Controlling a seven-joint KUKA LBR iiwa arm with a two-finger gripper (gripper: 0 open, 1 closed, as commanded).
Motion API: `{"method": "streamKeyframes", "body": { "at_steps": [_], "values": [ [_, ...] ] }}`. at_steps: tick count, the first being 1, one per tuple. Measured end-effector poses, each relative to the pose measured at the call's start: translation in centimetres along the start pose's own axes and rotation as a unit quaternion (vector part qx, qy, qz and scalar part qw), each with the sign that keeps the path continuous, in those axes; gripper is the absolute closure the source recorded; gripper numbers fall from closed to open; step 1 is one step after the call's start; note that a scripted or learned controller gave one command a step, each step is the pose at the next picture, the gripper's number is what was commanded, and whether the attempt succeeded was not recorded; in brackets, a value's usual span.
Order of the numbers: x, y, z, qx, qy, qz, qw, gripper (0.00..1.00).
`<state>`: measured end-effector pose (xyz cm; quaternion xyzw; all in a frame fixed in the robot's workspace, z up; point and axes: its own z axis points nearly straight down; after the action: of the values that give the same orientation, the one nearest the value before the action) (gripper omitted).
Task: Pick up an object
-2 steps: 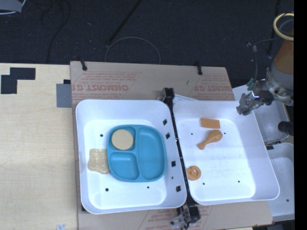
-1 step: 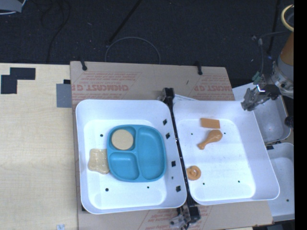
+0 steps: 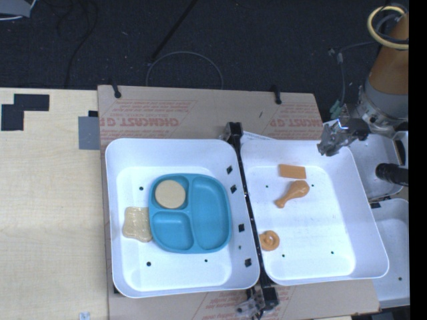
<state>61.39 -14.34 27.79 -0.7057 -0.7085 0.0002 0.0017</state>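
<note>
Orange ring (image 3: 269, 241) near front of right bin (image 3: 373, 259); gripper (image 3: 331, 141) over that bin's back-right corner, fingers' state unclear.

Right bin (image 3: 347, 199) holds three loose orange-tan food toys, all lying flat. Flat rectangular slab (image 3: 292, 172) near the bin's far wall, left of centre. Drumstick (image 3: 293, 193) just in front of the slab — tilted, fat end up-right, thin end down-left, not touching the slab. Small ring-shaped piece (image 3: 269, 241) nearer the bin's front-left, well apart from both.
</note>
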Motion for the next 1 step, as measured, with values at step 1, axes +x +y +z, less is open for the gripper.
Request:
{"method": "streamKeyframes", "body": {
  "at_steps": [1],
  "values": [
    [4.77, -1.09, 1.59, 0.001, 0.000, 0.000, 1.0000, 1.00]
  ]
}}
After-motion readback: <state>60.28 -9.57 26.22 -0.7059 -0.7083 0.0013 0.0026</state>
